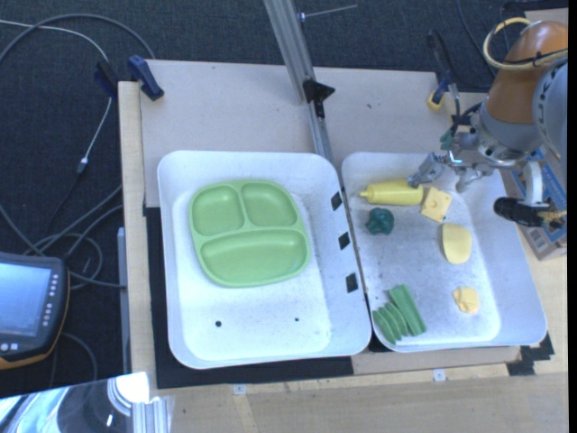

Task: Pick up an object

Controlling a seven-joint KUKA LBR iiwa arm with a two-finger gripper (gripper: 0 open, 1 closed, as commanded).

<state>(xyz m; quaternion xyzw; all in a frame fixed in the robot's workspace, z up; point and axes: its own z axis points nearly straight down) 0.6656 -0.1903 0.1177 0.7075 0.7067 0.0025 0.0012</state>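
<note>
Green leafy toy (399, 312) and the other pieces lie untouched in the right bin (514, 269), so nothing is lifted; the tool (445, 171) hovers spread, empty, near the yellow bottle (395, 193).

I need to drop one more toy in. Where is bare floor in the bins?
Left bin: a strip below the green tray. Right bin: the middle, between broccoli and beans. Crowded near the gripper.
</note>
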